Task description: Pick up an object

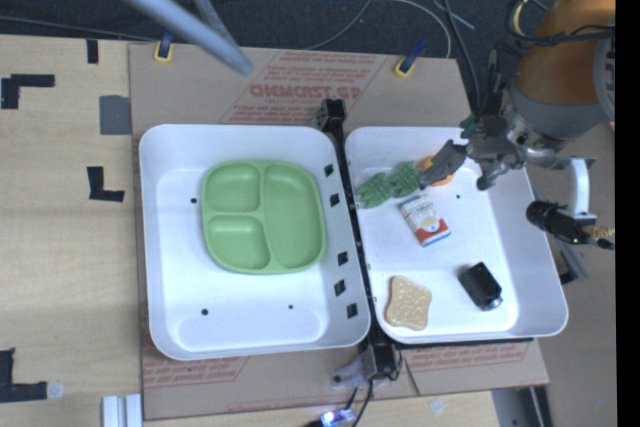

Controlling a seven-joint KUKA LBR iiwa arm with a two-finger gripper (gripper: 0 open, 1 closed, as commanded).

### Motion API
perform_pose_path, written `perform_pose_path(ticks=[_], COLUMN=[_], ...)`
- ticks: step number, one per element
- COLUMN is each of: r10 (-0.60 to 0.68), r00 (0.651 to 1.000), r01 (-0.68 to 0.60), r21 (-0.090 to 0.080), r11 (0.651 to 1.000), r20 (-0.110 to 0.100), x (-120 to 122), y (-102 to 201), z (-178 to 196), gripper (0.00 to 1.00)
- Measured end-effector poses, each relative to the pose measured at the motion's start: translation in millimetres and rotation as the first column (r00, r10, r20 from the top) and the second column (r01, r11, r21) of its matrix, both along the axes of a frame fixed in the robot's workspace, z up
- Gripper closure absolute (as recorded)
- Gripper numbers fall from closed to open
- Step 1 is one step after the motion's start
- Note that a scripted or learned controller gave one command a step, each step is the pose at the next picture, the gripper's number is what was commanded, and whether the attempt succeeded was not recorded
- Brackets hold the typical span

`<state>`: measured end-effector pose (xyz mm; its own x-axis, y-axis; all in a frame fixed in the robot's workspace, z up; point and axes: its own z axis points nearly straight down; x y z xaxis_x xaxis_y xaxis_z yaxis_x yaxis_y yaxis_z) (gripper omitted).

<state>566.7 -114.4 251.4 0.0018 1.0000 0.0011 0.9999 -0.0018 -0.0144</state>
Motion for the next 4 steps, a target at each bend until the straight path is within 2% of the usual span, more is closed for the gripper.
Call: perform_pose_path(ticks=[1, 2, 4], r10=[0.003, 0.002, 0.003], r00=[1.000, 1.000, 1.000], r01=[-0.003, -0.002, -0.002], r21=[-0.001, -0.001, -0.007], r11=[1.000, 1.000, 1.000], r20=[0.013, 0.009, 0.018], x=[2, -7, 3], y=[0, -5, -13], z=[7, -47, -163], gripper=[0.00, 0.00, 0.00])
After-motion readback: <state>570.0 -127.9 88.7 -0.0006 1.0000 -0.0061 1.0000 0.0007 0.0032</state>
